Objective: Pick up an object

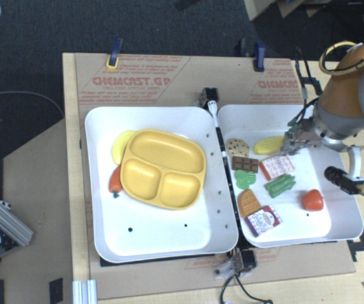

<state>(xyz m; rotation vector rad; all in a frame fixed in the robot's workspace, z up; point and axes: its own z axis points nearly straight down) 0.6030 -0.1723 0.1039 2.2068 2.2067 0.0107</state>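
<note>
Grey arm (347, 100) low over right bin (353, 223), gripper (294, 141) beside yellow toy (268, 146). Jaws: cannot tell if open or closed. Nothing picked up yet; grabbing and lifting left.

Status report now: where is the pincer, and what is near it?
Pincer low over the right bin, upper part. Yellow piece just beside it, red-and-white packet below. Nothing seen held. Cookie and chocolate bar further left.
</note>
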